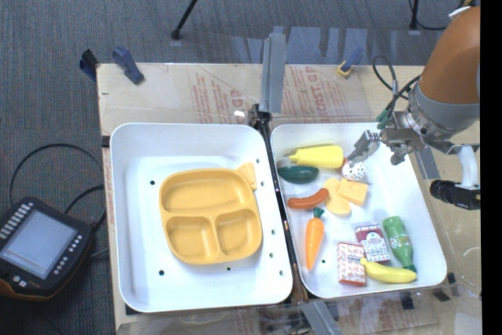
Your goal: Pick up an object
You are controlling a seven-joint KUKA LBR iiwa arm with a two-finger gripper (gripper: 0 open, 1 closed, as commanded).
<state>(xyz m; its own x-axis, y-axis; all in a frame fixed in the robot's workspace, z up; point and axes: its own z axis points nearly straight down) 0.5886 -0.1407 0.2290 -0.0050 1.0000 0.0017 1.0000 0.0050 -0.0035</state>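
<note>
My gripper (381, 151) hangs over the back part of the right bin (420, 192), its fingers spread open with nothing between them. Just below and left of it lie a small white die (355, 171) and an orange cheese wedge (354, 191). A yellow mustard bottle (318, 156) lies to the gripper's left, with a dark green piece (297, 173) beside it. Farther forward are a sausage (307, 199), a carrot (314, 239), two red cartons (369, 241) (351, 263), a green bottle (401, 241) and a banana (390, 272).
The left bin (129, 169) holds a yellow divided tray (210, 214) with a small yellow piece (248, 173) at its back right corner. A metal post (273, 74) rises behind the gap between the bins. A teach pendant (35, 243) lies on the floor at left.
</note>
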